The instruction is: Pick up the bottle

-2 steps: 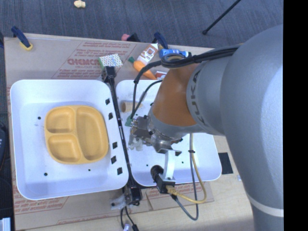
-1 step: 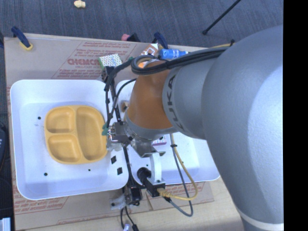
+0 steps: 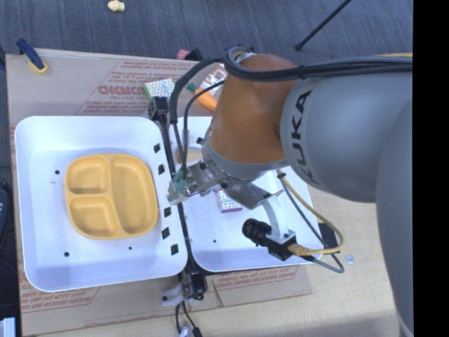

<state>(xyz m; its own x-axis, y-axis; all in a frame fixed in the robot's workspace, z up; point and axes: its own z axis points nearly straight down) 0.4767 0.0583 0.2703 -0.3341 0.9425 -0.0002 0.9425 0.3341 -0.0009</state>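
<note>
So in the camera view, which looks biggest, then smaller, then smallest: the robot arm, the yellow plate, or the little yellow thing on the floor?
1. Robot arm, though it is nearest the camera, which makes it look bigger.
2. Yellow divided plate.
3. Little yellow thing on the floor.

From my seat the arm (image 3: 309, 118) covers most of the right bin (image 3: 231, 255), and I cannot see what lies under it. An orange thing (image 3: 205, 98) pokes out behind the wrist, mostly hidden, so I cannot name it. A small patterned packet (image 3: 226, 201) is half covered. The arm's far end runs off the right side.
</note>
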